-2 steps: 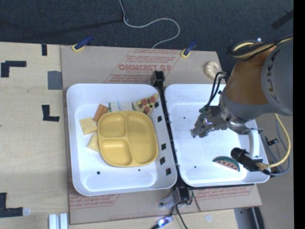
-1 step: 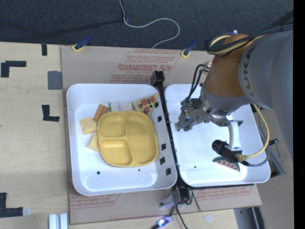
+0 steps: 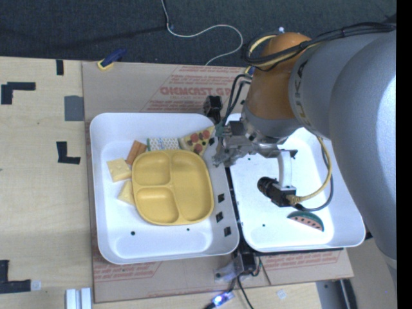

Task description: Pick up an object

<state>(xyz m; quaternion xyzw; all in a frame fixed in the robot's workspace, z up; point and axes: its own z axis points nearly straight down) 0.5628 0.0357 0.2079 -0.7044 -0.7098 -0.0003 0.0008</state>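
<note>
The left bin point(image 3: 103, 140) holds a yellow divided plate point(image 3: 172, 187). Around its top and left lie a pizza slice toy point(image 3: 198, 138), a brown stick-shaped piece point(image 3: 136, 152), a pale cracker-like square point(image 3: 118, 170) and a small speckled piece point(image 3: 162, 144). A watermelon slice toy point(image 3: 306, 222) rests in the lower right of the right bin point(image 3: 341, 234). My gripper point(image 3: 226, 148) hangs low over the wall between the two bins, just right of the pizza slice toy. The arm's bulk hides its tips.
The big grey arm with its orange wrist point(image 3: 277, 89) covers the upper right bin. A black fitting on a yellow hose point(image 3: 275, 192) hangs over the right bin's middle. Brown cardboard point(image 3: 129, 82) lies under both bins, with a white cable point(image 3: 193, 31) behind.
</note>
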